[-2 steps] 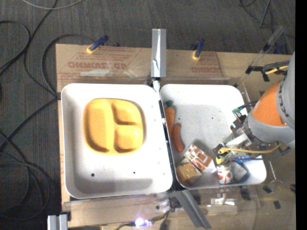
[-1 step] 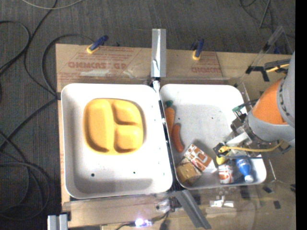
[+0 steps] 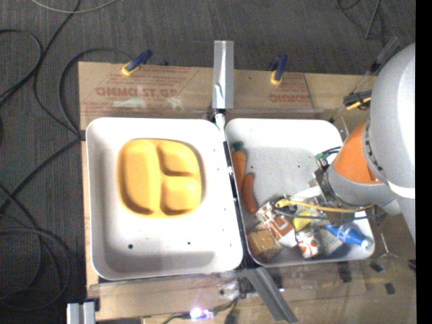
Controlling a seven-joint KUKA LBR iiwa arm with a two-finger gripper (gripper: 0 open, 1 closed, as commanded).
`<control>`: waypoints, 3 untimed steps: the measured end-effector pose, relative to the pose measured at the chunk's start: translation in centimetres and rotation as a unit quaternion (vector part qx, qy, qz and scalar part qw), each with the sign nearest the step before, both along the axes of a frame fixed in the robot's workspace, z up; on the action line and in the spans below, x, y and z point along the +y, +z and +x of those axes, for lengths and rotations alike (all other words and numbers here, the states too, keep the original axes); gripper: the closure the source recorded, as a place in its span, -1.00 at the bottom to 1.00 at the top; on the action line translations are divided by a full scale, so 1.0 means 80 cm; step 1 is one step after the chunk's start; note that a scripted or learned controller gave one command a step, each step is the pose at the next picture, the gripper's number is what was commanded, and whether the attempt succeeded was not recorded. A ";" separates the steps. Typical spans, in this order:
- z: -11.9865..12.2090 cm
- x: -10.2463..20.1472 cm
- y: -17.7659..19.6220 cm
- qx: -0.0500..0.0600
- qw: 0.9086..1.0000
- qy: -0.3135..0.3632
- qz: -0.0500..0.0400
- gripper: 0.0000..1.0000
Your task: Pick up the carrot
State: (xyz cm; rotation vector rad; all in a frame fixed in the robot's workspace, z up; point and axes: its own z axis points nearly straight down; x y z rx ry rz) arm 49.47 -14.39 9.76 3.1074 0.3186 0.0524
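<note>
The carrot (image 3: 238, 165) is orange with a small green top. It lies along the left wall of the right bin (image 3: 283, 130), pointing toward the front. The arm comes in from the right, its orange band (image 3: 352, 162) above the bin's right side. The gripper (image 3: 322, 186) hangs low over the right part of that bin, above the pile of packets and well to the right of the carrot. Nothing can be seen held in it.
A reddish-orange sausage-like piece (image 3: 248, 193) lies just in front of the carrot. Several small packets and a blue-capped item (image 3: 344, 236) crowd the right bin's front. A yellow divided plate (image 3: 162, 176) sits in the left bin (image 3: 101, 248).
</note>
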 end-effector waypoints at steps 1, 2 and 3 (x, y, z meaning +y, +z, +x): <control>0.121 -0.056 0.020 0.021 1.000 0.000 0.006 1.00; 0.031 -0.046 -0.010 0.013 1.000 -0.001 0.006 1.00; 0.030 -0.045 0.000 0.015 1.000 0.000 0.007 1.00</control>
